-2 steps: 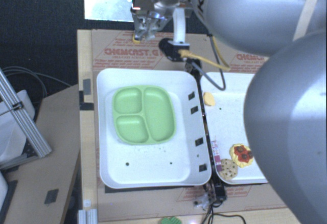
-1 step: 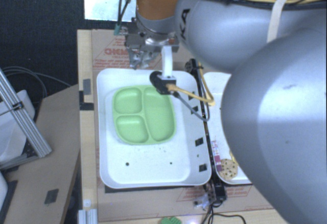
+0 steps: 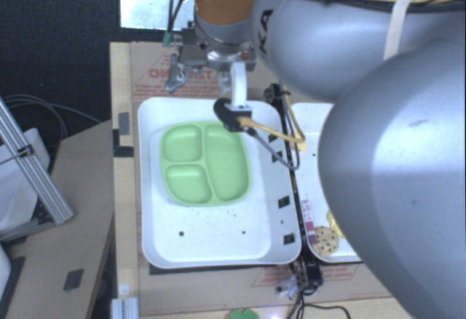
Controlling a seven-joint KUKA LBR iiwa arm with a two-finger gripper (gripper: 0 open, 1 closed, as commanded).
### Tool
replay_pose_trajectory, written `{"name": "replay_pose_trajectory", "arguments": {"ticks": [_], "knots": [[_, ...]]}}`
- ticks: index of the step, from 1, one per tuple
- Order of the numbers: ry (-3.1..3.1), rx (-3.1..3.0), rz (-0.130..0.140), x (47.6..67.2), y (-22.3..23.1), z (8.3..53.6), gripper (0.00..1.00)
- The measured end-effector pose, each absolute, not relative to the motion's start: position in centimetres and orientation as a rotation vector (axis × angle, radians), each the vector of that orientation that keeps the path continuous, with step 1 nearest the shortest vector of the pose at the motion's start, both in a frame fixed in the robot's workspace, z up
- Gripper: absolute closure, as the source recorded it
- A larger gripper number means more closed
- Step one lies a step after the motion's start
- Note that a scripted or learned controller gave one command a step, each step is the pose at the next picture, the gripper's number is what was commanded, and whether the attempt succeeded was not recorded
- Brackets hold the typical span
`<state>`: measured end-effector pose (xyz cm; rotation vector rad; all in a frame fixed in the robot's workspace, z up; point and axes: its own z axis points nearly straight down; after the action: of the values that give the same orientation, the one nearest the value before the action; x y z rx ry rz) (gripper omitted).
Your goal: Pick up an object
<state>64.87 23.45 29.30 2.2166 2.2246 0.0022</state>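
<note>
Basically my pincer (image 3: 177, 80) hung over the left bin's (image 3: 218, 252) far rim; how wide, I couldn't tell. Green divided plate (image 3: 204, 163) lay flat inside. Best bet, I judged: pinch its raised edge.

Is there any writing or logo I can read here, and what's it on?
"K", or what looks like it: dark letter on the grey arm, rest hidden.
Red print on the cardboard beneath the white bin: too blurred to read.
Small sticker by that bin's right rim: too small to read.
</note>
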Motion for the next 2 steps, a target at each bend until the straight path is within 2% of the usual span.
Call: {"name": "replay_pose_trajectory", "arguments": {"ticks": [1, 2], "knots": [[2.225, 2.225, -0.013, 58.8, 22.4, 22.3, 0.00], [2.224, 2.209, 0.032, 54.8, 23.5, 46.2, 0.00]]}}
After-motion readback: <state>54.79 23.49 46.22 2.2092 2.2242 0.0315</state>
